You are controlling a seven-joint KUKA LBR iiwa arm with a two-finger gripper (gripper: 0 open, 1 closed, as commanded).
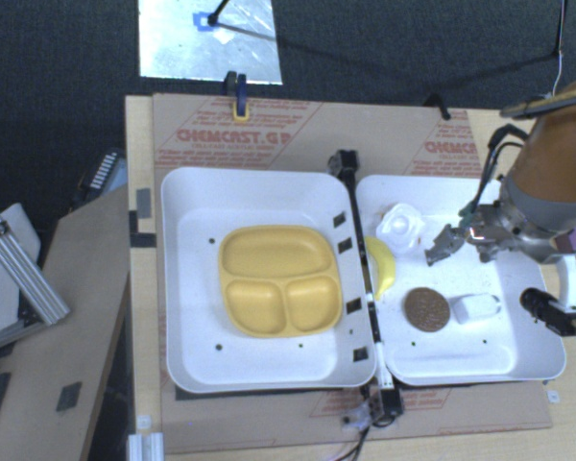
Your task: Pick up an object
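On the desk [139, 257], two white bins are seen side by side atop a brown sheet [298, 123] printed "CHEMCAST GP" in red, readable twice along the far edge. Left bin [187, 286]: a yellow three-compartment tray [274, 279] is set near the middle. Right bin [518, 353]: a banana [383, 263] is laid against the divider wall, a crumpled white object [400, 225] just behind it, a brown disc [427, 309] toward the near side, a small white block [475, 306] just right of the disc. No writing can be read on these. The tool [448, 243] is hung over the right bin, between the crumpled white object and the white block; nothing is seen between its fingers, but open or clenched cannot be told. A yellow-handled clamp [239, 99] is fixed at the sheet's far edge.
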